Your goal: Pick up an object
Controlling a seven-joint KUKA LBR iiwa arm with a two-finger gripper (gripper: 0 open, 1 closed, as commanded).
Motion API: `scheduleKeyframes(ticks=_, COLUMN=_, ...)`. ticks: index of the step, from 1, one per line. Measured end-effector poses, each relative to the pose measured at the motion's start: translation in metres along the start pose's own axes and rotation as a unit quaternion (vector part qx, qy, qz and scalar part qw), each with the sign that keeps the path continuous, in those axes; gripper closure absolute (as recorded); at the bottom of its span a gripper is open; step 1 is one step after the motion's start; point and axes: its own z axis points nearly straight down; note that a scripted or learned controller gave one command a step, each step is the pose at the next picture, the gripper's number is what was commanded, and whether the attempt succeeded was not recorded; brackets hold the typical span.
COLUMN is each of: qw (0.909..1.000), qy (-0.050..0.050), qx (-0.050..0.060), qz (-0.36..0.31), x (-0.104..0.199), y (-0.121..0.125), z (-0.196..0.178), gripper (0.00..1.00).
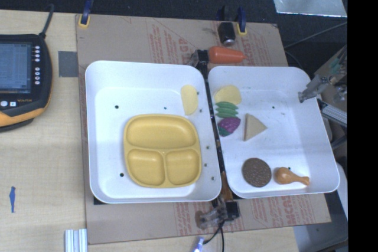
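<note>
Gripper [308, 93]: at the right bin's [295, 77] right edge, near its far corner; whether it is wide or narrow cannot be told, and nothing is seen held in it.
Right bin, left edge: yellow chip [228, 94], green piece [225, 108], purple piece [229, 124].
Middle: tan wedge [254, 126].
Near edge: brown disc [256, 172], orange drumstick [290, 176].
Left bin [106, 85]: yellow divided plate [162, 149].

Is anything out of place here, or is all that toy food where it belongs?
One thing stands out: an orange carrot-like toy lies outside the bins, on the cardboard beyond their far edge, near where they meet. The other food pieces sit inside the bins: a pale yellow slice in the left bin beside the yellow tray, the rest in the right bin.
</note>
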Motion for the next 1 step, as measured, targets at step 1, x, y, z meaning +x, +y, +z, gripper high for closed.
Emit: scheduleKeyframes(ticks=1, qw=1.0000, qy=-0.001, qx=0.000, qz=-0.001, x=0.0552, y=0.0432, z=0.0211, gripper=0.00)
